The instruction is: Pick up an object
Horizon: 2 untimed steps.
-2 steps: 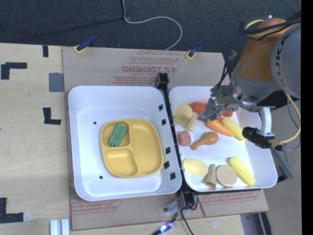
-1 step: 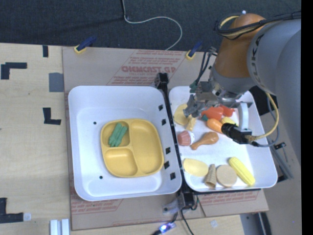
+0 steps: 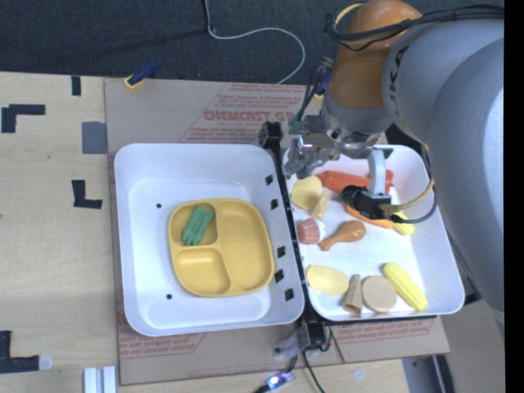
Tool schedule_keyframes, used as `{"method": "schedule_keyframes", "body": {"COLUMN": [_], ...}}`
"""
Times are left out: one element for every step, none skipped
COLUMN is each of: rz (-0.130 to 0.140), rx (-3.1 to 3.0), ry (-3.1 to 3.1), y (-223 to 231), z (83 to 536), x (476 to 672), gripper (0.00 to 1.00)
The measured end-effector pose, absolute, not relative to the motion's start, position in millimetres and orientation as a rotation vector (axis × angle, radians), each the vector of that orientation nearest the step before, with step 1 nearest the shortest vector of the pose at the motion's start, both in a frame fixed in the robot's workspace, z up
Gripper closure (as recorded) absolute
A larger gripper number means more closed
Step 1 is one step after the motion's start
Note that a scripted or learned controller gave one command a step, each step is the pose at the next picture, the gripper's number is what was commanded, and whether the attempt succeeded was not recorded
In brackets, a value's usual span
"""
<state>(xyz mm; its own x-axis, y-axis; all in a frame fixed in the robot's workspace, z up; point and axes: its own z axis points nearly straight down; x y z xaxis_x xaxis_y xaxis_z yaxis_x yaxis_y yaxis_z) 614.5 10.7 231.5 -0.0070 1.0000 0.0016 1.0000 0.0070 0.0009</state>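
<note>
- White bins sit side by side on the tabletop [image 3: 49,244]; the left bin [image 3: 139,219] holds a yellow tray [image 3: 237,256] with a green pod [image 3: 196,224] in its upper left compartment; the right bin [image 3: 434,252] holds the loose food toys.
- Candidates for the pick all lie in the right bin: a carrot [image 3: 348,178] near the top, a pale yellow chip [image 3: 307,191] by the left wall, a pink piece [image 3: 308,231] below it, a drumstick [image 3: 344,234] in the middle, a lemon-coloured piece [image 3: 327,280], a cone [image 3: 353,295], a tan disc [image 3: 379,294] and a corn cob [image 3: 404,285] along the bottom.
- Progress, as I judge it: nothing is lifted yet; every toy rests on a bin floor; the reach looks under way, the grasp and the lift are left.
- Pose: the arm [image 3: 458,97] comes in from the right, its orange band [image 3: 364,43] above the wrist; the gripper [image 3: 304,160] hangs low over the upper left corner of the right bin, just above the chip and beside the carrot's left end.
- Fingers: the metal parts there are dark and cluttered; I cannot tell whether they are apart or together; nothing shows between them.
- Likely target: the chip or the carrot, being nearest; which one I cannot tell.
</note>
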Motion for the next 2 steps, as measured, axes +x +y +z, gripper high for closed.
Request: {"method": "schedule_keyframes", "body": {"rz": [-0.002,0.004], "rx": [-2.215,-2.217], "ry": [-2.227,-2.224], "y": [50.6,81.3], "z": [229.9,219.0], "x": [648.5,649.0], "gripper": [1.0,1.0]}}
